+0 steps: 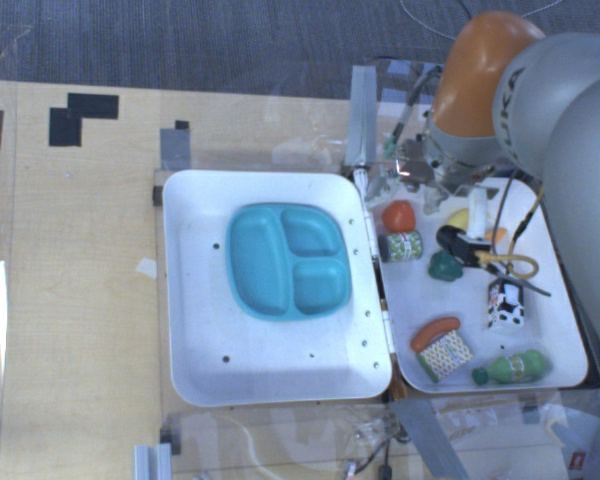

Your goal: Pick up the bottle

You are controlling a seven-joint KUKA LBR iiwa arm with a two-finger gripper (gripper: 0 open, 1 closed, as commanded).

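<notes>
Two white bins sit side by side on the wooden bench (70, 298). Left bin (195, 348) holds a blue divided plate (288, 260), three compartments, lying flat near the centre.

Arm (555, 118) enters from the right, grey links filling the upper right corner, orange band (480, 68) above the wrist. Wrist is pitched down over the far edge of the right bin (570, 353). Gripper (420, 173) is largely masked by the wrist body and glare; jaw state cannot be told from this angle.

Green bottle (512, 368) lies on its side at the near right corner of the right bin, well apart from the gripper, nothing touching it.

Other contents of the right bin: red tomato-like item (399, 214), small green-labelled can (403, 246), dark green piece (445, 266), scissors with yellow handles (490, 256), black-and-white cow figure (506, 306), orange sausage shape (435, 332) touching a patterned packet (446, 355). Yellow item (460, 218) beneath the wrist is partly hidden; identity unclear.
</notes>
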